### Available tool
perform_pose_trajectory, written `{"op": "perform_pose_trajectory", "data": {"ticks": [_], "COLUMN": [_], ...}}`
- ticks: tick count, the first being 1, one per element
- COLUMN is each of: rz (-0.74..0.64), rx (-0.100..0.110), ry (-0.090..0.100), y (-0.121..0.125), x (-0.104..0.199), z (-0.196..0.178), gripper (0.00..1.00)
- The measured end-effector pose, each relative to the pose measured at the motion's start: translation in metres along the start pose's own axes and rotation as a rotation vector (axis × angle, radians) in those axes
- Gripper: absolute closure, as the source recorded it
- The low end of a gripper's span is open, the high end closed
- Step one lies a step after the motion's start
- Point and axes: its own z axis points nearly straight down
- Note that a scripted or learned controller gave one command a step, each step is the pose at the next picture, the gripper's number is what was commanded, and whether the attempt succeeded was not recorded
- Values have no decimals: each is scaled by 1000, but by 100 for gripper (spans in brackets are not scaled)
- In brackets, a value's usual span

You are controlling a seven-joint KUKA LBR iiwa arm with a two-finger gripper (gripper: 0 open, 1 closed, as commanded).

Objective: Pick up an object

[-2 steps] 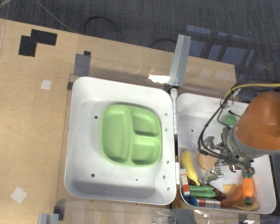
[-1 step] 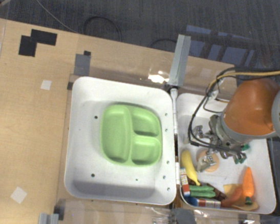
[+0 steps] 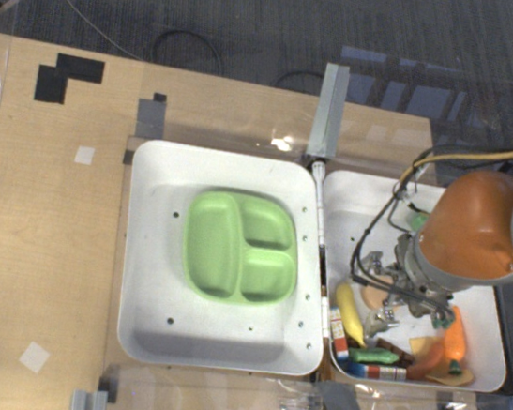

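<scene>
The left bin [image 3: 137, 315] holds one thing, a green divided plate [image 3: 239, 246] with three compartments, lying flat at the middle of the bin floor; nothing rests on the plate; it lies well apart from the arm.

The right bin [image 3: 352, 199] holds the loose objects, all gathered at its near end; a yellow banana [image 3: 349, 313] lies just inside the bin's left wall, its long axis running from far-left to near-right; below it, along the near wall, lie a green marker [image 3: 373, 356] and a red marker [image 3: 383, 370], both lengthwise left to right and close together; further right sits an orange carrot-like piece [image 3: 455, 337], roughly upright in the view, with a tan object [image 3: 456, 375] beside it that is too cluttered to identify.

The arm [image 3: 471, 225] reaches in over the right bin, its orange band directly above the pile; the gripper [image 3: 401, 300] hangs below the band, among grey fittings and cables; whether it is released, clenched or grasping anything cannot be determined from this angle.

Governing relation: the banana lies just left of the gripper and slightly nearer the camera, the carrot-like piece just right of it; the markers lie nearer the camera; judged from this, the banana is the likeliest target, and its slanted axis calls for a matching wrist rotation.
</scene>
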Motion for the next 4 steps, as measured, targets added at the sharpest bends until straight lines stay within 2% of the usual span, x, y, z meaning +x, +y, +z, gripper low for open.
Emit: {"op": "perform_pose_trajectory", "data": {"ticks": [1, 2, 3, 4], "rz": [-183, -220, -235, -195], "rx": [-3, -3, -2, -1], "ry": [4, 6, 5, 7], "y": [-22, -59, -40, -92], "x": [-13, -57, -11, -49], "z": [1, 3, 1, 4], "gripper": [0, 0, 0, 0]}}
